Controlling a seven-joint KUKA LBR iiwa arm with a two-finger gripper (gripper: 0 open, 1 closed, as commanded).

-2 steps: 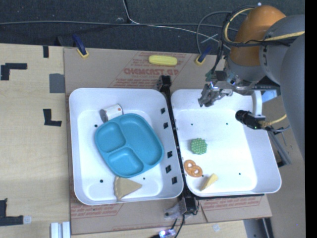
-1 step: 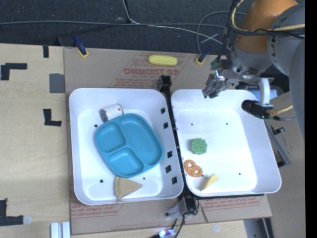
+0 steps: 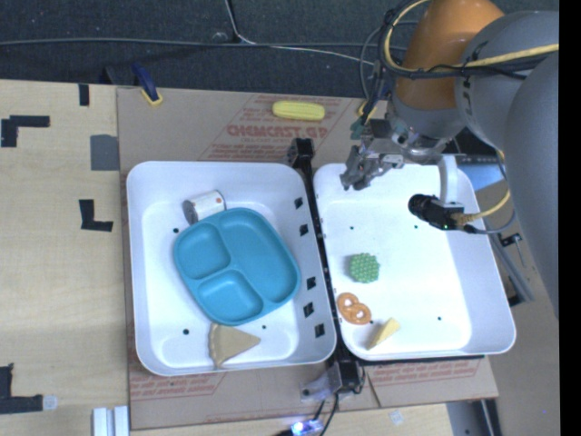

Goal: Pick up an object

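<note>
My gripper [image 3: 361, 173] hangs over the far left corner of the right bin [image 3: 454, 243], with nothing visible between its fingers. In that bin lie a green bumpy ball [image 3: 364, 267], an orange pretzel-shaped piece [image 3: 354, 310] and a pale yellow wedge [image 3: 383, 332], all nearer the front and apart from the gripper. The left bin [image 3: 154, 198] holds a blue divided plate [image 3: 238, 264], a small white and grey cup [image 3: 204, 205] lying at the plate's far corner, and a tan triangular piece [image 3: 232, 341] at the front.
A yellow banana-like object [image 3: 299, 110] lies on the cardboard behind the bins. A black divider with clips [image 3: 313, 243] runs between the two bins. A black cable part [image 3: 436, 211] hangs from the arm over the right bin.
</note>
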